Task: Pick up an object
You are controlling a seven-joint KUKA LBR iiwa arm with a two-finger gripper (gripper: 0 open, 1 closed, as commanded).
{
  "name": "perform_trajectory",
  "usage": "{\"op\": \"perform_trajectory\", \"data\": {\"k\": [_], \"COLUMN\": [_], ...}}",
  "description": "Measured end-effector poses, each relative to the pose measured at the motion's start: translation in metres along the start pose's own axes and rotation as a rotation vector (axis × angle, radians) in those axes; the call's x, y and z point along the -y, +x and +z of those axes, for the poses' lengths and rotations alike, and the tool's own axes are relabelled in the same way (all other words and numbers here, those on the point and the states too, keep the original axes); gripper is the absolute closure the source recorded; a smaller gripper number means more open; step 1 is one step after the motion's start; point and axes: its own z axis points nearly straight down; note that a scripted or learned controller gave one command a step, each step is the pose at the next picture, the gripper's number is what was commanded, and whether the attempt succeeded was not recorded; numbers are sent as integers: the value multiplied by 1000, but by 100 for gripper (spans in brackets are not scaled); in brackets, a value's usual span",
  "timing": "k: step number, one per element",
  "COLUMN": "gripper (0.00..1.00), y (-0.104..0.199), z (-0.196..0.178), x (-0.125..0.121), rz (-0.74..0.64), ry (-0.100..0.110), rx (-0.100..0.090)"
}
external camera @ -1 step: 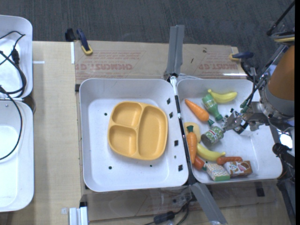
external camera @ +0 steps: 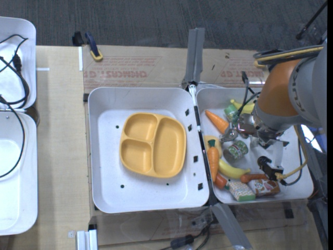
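The right bin (external camera: 304, 189) holds several toy foods. An orange carrot (external camera: 217, 121) lies near its upper left, and a second carrot (external camera: 213, 160) runs along the left wall. A green round can (external camera: 237, 150) sits in the middle, with a yellow banana (external camera: 233, 169) just below it. A green and yellow item (external camera: 233, 110) lies at the back. My gripper (external camera: 231, 132) hangs low over the bin between the upper carrot and the green can, close to both. I see nothing clearly held in it. The arm's orange band (external camera: 276, 95) covers the bin's right part.
The left bin (external camera: 104, 155) holds a yellow divided plate (external camera: 153, 145). At the right bin's front lie a red piece (external camera: 221, 180), a small box (external camera: 242, 190) and a brown packet (external camera: 265, 187). A grey divider post (external camera: 195, 56) stands behind the bins.
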Motion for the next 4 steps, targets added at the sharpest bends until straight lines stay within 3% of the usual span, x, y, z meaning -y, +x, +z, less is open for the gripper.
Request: {"op": "perform_trajectory", "data": {"k": [1, 2, 3, 4], "gripper": [100, 0, 0, 100], "y": [-1, -2, -20, -22], "z": [-8, -8, 1, -7], "x": [0, 0, 24, 24], "rz": [5, 4, 53, 58], "ry": [2, 2, 2, 5], "rx": [0, 0, 0, 0]}}
